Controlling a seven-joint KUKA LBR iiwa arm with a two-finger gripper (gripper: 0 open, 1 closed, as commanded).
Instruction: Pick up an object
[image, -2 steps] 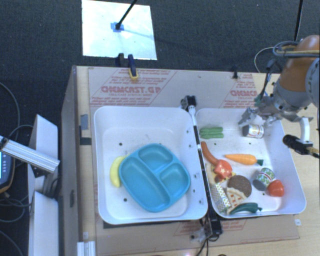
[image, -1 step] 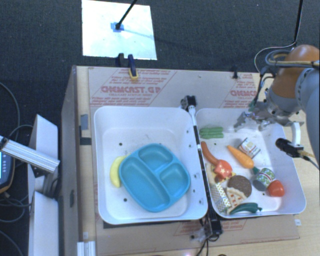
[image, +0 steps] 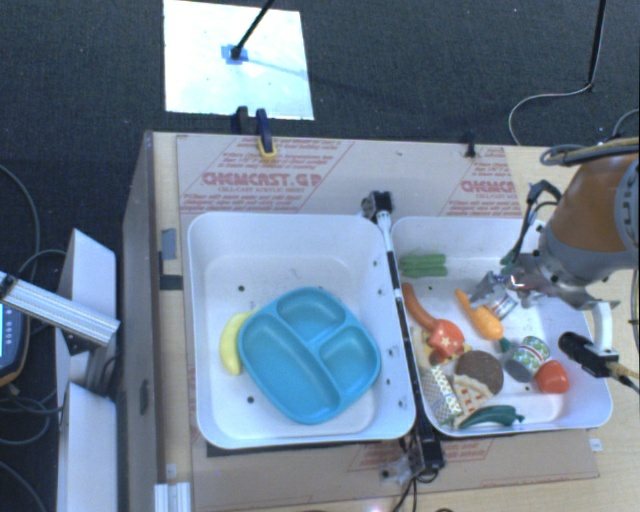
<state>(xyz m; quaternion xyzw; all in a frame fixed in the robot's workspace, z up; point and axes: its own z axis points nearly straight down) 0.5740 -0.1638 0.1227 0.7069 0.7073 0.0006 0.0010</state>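
Two bins: we are looking down on a left bin (image: 205, 300) and a right bin (image: 590, 405), sitting side by side on the bench (image: 300, 170); their inner rims are meeting along the middle
Left bin: it is holding a blue divided plate (image: 308, 353), lying flat and turned at a slant; a banana (image: 232, 343) is lying just beside the plate's left edge, partly tucked under it
Right bin: it is holding a crowd of small toy foods; a green bean piece (image: 424, 264) is lying near the far left corner; a red sausage (image: 420, 306) is lying slantwise below it; a red pepper (image: 447, 340) is touching the sausage's lower end; a brown cookie (image: 480, 371) is sitting just below the pepper; a green chili (image: 490, 417) is lying along the near wall; a tomato (image: 552, 377) is resting near the right wall, beside a small can (image: 527, 353)
Carrot: an orange carrot (image: 482, 318) is lying slantwise in the middle of the right bin
Arm: we are seeing the arm (image: 595, 225) reaching in from the right, over the right bin's far right part
Gripper: the gripper (image: 503, 293) is hanging low over the right bin, right above the carrot's upper end; we cannot tell how it is set, and we are seeing nothing clearly gripped in it
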